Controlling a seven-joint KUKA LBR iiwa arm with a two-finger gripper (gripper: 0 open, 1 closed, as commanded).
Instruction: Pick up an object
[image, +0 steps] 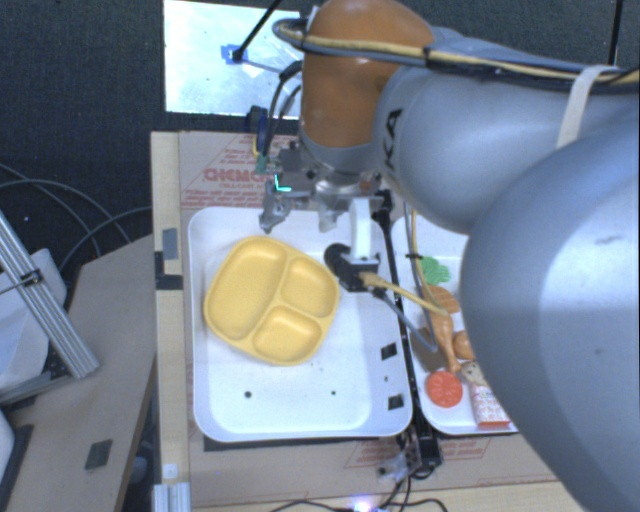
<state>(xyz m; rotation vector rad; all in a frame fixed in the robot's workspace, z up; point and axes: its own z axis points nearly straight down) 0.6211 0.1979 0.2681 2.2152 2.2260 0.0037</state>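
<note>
Arm: the grey arm reached in from the right and hid much of the right bin; its orange band sat above the wrist.
Gripper: the gripper hung over the far end of the left bin, just above the far rim of the yellow plate.
Pincer: released, as far as I could see. The two fingers stood apart with nothing between them.
Yellow plate: a divided plate with three compartments lay flat in the far half of the left bin, close to the bin's left wall. It sat at a slant to the walls, and nothing held it.
Left bin: white, with a few small dark specks on the bare floor nearer the camera.
Right bin: a green piece lay toward the far end, some tan wooden pieces in the middle, and a round orange-red thing near the front. A red and white packet lay just beside that round thing.
Bench: brown cardboard with red print lay under both bins.
</note>
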